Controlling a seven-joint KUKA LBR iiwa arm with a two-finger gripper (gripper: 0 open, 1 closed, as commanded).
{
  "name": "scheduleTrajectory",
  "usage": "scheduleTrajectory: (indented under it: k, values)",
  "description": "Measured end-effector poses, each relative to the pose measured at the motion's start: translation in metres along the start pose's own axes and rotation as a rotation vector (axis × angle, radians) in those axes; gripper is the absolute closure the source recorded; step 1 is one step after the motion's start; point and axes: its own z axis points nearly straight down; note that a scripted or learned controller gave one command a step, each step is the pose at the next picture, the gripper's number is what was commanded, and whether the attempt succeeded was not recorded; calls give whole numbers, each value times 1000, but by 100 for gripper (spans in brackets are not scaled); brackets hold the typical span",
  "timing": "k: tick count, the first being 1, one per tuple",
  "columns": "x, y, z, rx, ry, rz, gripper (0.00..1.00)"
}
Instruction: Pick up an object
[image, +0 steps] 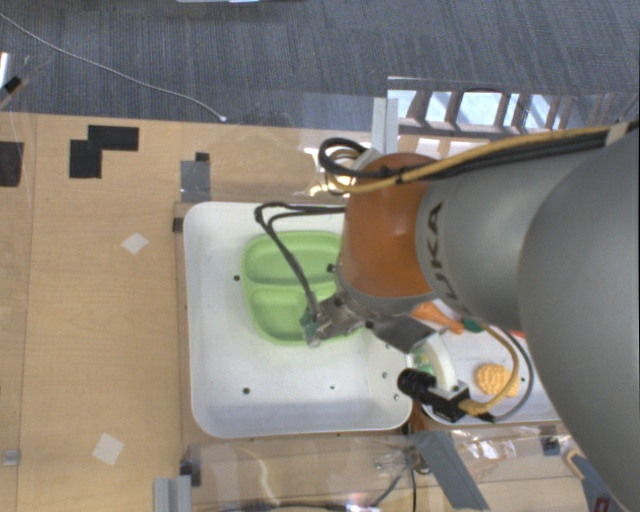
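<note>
Green dish at frame centre; end effector, grip state indiscernible, should probably descend squarely over its rim.

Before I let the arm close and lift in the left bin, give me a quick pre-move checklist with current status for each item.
1. Target present: green dish lies in the left bin. Ok.
2. Claw placement: at the dish's near right edge, over its rim. Ok.
3. Claw opening: hidden under the wrist. Cannot tell.
4. Dish between the claw's tips: cannot tell.
5. Black cable drapes across the dish and could snag on a lift. Not ok.
6. Nearby clutter: orange items sit in the right bin, apart from the dish. Ok.
</note>
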Motion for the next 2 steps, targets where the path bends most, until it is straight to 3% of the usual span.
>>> scheduleTrajectory:
  k: [1, 2]
  values:
    - [58, 30, 6, 0, 0, 271, 100]
    - [59, 32, 18, 2, -2, 665, 100]
